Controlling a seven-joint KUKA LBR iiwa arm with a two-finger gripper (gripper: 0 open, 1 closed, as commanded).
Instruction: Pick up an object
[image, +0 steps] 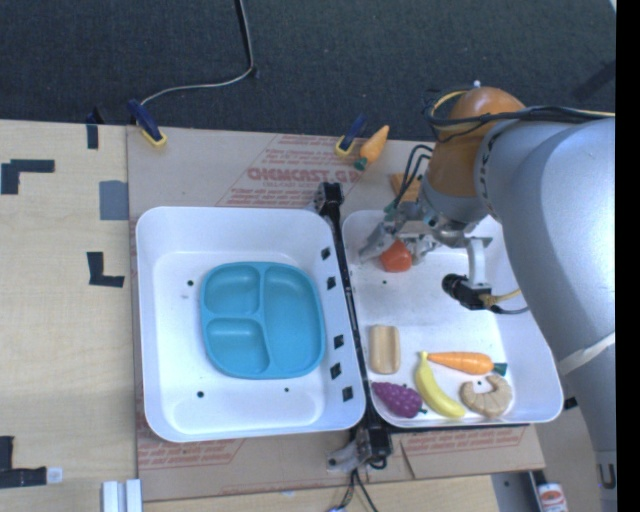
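Gripper (398, 240) over red object (397, 259), maybe touching; finger gap unclear, near right bin's (520, 330) back edge.

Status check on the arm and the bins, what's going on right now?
Gripper low in the right bin, at the red toy. Grasp unconfirmed. Carrot, banana, grapes lie apart.

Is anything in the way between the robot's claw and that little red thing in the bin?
Nothing visible is. The gripper is right over the red thing in the right bin, at its far end. The bread, grapes, banana, carrot and pretzel lie apart at the near end.
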